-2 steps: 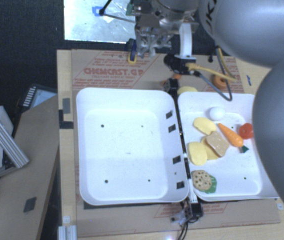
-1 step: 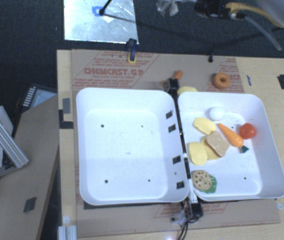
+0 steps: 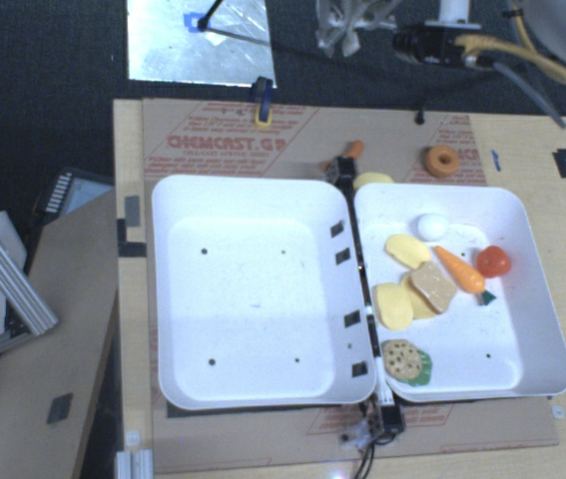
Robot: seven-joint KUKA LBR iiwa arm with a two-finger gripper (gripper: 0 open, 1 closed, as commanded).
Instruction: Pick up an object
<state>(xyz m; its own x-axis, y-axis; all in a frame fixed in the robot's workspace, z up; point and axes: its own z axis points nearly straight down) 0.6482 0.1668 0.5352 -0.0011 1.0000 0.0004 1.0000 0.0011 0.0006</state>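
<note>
Objects for picking lie gathered in the right-hand shallow white bin [image 3: 537, 267]: a white egg-shaped piece [image 3: 431, 227] near the back, a pale yellow rounded piece [image 3: 407, 250] just in front of it, an orange carrot [image 3: 459, 268] lying aslant beside a red tomato [image 3: 493, 260], a tan slice of bread [image 3: 433, 287] touching the carrot's lower end, a yellow potato-like piece [image 3: 394, 306] against the bread's left side, and a round brown cookie edged with green [image 3: 404, 361] apart from the rest near the front wall. The left-hand white bin [image 3: 248, 287] sits flush beside it, the two joined along a dark seam.

Outside the bins, a small brown ring-shaped doughnut [image 3: 442, 161] rests on the cardboard sheet [image 3: 223, 138] behind the right bin, and a pale yellow item [image 3: 372, 180] sits at the bin's back rim.

The gripper [image 3: 347, 23] hangs well above and behind the bins at the top of the view, clear of every object; whether it is apart or together cannot be told from here.

The pick appears not yet begun: this looks like the approach stage. The next move calls for choosing a target, probably an isolated one such as the cookie or tomato, centring over it and descending without nudging neighbours.
</note>
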